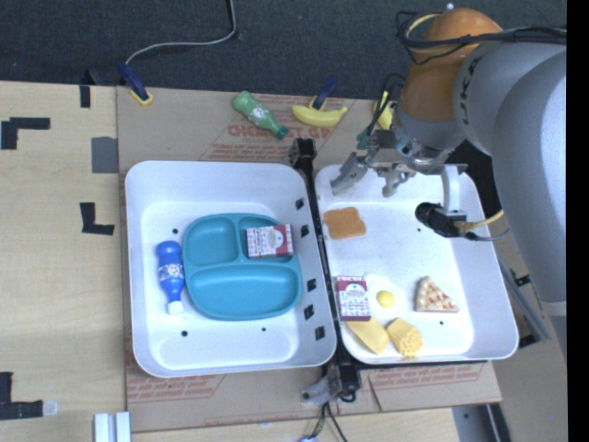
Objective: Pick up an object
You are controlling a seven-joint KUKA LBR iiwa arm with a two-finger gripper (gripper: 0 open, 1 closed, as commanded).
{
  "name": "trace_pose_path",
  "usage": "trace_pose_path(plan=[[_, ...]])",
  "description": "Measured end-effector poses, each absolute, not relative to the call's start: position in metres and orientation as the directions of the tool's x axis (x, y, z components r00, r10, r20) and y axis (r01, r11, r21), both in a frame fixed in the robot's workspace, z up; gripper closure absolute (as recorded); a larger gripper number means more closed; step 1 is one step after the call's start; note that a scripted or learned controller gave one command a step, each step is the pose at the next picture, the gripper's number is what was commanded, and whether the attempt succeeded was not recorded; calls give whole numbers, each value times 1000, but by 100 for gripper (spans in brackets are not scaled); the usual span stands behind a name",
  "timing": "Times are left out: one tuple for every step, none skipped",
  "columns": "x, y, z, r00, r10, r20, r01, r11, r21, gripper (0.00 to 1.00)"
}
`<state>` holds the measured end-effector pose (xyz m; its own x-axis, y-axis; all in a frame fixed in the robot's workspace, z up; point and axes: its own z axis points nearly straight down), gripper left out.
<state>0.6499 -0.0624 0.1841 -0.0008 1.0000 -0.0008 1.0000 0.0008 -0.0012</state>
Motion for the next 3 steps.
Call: trace_pose_path(plan=[[655, -57, 184, 0, 1000, -1, 1000, 0, -1, 0], [626, -56, 184, 1, 1000, -1, 1000, -1, -1, 0], [653, -65, 184, -1, 1000, 0, 1000, 1, -1, 0]])
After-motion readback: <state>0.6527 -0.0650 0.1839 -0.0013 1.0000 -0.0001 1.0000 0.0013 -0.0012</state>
